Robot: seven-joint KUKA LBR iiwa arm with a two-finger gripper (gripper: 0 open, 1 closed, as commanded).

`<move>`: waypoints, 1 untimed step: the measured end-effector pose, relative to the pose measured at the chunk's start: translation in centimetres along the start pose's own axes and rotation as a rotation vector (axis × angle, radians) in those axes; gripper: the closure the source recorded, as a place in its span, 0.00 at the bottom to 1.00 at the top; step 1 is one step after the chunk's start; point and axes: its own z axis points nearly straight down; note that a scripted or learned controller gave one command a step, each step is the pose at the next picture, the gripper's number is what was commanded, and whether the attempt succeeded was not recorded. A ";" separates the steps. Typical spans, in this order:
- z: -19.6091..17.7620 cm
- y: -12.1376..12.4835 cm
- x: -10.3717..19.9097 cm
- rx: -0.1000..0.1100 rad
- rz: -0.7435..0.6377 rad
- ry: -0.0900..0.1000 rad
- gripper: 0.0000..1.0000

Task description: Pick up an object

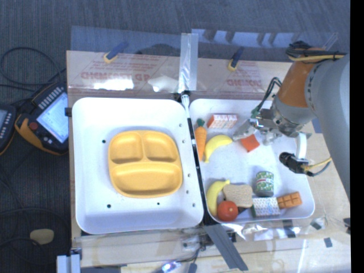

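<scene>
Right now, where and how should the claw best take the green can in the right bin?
The green can seems to stand upright with clear floor to its left and right. Likely best: descend from above and pinch its round sides across that free line, avoiding the patterned block just below.

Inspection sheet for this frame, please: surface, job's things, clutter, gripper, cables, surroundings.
Surface: two white bins, left bin and right bin, side by side on the bench.
Job's things: right bin holds carrot, two bananas, tomato, bread slice, green can, small carton, red block.
Clutter: yellow divided tray in left bin.
Gripper: gripper low over the red block; grasp not discernible.
Cables: black cables on floor at left.
Surroundings: teach pendant, dark carpet.
</scene>
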 end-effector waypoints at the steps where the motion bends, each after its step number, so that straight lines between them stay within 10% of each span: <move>1: -0.8 0.1 0.0 0.000 -0.003 -0.004 1.00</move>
